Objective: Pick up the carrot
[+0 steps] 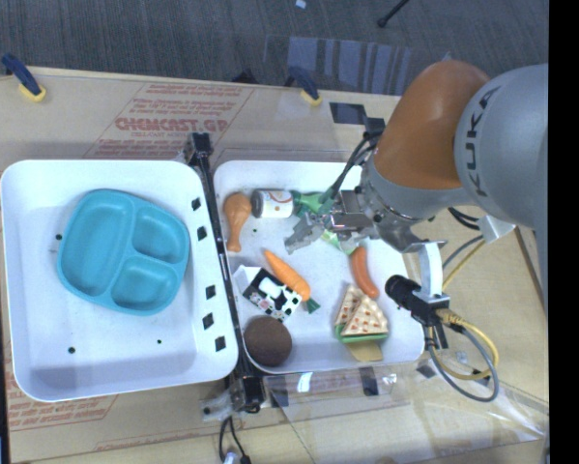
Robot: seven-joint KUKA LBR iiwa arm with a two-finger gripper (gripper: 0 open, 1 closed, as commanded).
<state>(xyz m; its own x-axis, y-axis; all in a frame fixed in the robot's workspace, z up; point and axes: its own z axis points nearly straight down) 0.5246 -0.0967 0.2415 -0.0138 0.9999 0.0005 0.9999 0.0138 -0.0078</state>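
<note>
Two shallow white bins are sitting side by side on the cardboard-covered table (125, 114). The left bin (38, 288) is holding a light blue plastic divided plate (123, 249). The right bin (270, 177) is holding several toy foods: the orange plastic carrot (286, 271) is lying at a slant near the bin's middle, its thick end pointing down and right toward a small green leaf. Just below and left of the carrot, a black-and-white cow-patterned block (272, 296) is resting, and a round brown ball (268, 341) is lying at the near edge. A tan drumstick-shaped piece (236, 217) is sitting by the left wall, and a small white bottle (275, 203) is lying beside it. A red-orange sausage (363, 271) and a triangular sandwich wedge (362, 315) are lying to the right. The grey arm's metal pincer (306, 230) is hovering above and just right of the carrot, apart from it, its fingers spread apart and gripping nothing.
</note>
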